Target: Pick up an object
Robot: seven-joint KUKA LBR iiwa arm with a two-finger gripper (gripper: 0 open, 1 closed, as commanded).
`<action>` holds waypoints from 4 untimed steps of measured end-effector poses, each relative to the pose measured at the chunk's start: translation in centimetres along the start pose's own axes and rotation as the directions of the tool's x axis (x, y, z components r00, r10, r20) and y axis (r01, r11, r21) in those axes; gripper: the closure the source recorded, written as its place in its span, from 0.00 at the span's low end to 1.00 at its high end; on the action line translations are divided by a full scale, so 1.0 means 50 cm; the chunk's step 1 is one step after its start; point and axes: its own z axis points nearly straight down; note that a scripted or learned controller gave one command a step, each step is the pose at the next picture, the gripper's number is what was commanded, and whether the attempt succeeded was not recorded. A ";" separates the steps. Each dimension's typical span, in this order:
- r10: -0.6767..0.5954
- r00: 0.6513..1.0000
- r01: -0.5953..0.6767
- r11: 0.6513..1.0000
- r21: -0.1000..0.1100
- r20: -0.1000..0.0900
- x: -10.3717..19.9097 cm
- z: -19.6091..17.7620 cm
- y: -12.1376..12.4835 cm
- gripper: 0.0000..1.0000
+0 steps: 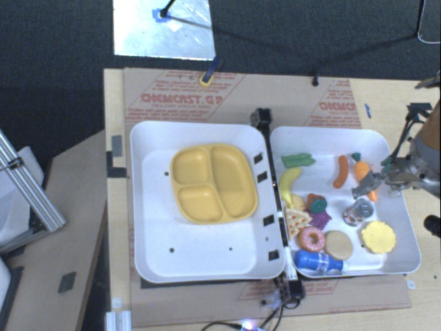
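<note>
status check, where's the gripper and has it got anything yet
Gripper low over right bin, nothing seen between its fingers. Small can just below it, carrot beside. Toys packed close around.

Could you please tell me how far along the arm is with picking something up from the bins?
Nothing looks picked up yet. The gripper hangs over the right bin by its right side, close to the small can and the carrot, with nothing seen between its fingers. The toy food lies in that bin; the yellow divided plate sits in the left bin. Grasping and lifting remain.
</note>
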 end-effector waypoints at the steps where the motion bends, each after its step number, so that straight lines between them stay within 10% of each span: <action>1: -0.004 1.000 0.004 1.000 -0.013 0.003 0.001 -0.015 0.006 0.00; 3: -0.002 1.000 0.002 1.000 -0.010 0.002 0.000 0.201 0.023 0.00; 4: -0.002 1.000 0.002 1.000 -0.016 0.004 -0.001 0.175 0.026 1.00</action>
